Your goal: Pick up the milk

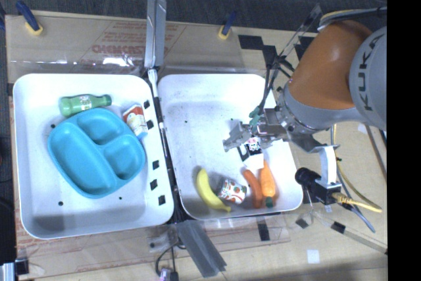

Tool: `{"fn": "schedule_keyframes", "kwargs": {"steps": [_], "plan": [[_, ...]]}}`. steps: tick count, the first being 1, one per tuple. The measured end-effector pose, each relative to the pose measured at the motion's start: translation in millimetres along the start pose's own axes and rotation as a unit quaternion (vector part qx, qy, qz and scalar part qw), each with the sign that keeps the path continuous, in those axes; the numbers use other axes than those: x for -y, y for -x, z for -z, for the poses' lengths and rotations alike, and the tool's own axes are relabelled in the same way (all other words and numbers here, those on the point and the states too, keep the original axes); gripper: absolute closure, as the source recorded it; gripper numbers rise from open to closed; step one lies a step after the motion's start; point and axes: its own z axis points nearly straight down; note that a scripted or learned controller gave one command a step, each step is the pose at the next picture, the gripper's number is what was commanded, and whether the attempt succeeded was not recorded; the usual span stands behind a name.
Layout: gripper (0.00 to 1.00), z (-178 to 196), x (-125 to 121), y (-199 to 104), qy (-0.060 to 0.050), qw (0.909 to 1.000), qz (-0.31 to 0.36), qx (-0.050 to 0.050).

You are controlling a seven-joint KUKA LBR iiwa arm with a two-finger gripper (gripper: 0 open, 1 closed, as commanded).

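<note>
Gripper, open or closed I cannot tell, is hovering in the right bin near the carrots while I am reading the milk as lying in the left bin beside the blue plate, so a descent here is risking the wrong object.

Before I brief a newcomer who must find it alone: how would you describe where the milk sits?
Start at the left white bin, which holds a big blue divided plate. At that plate's upper right edge, near the wall between the bins, lies the small red-and-white milk carton. Its neighbour, the green bottle, is longer and plain green.
</note>
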Motion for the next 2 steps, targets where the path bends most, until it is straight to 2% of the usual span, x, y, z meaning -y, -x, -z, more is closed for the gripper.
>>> {"fn": "schedule_keyframes", "kwargs": {"steps": [1, 2], "plan": [[0.0, -115, -30, 35, 0.0, 0.9993, 0.038, 0.0], [0.0, -152, -97, 60, 0.007, 0.9973, 0.073, 0.0]]}}
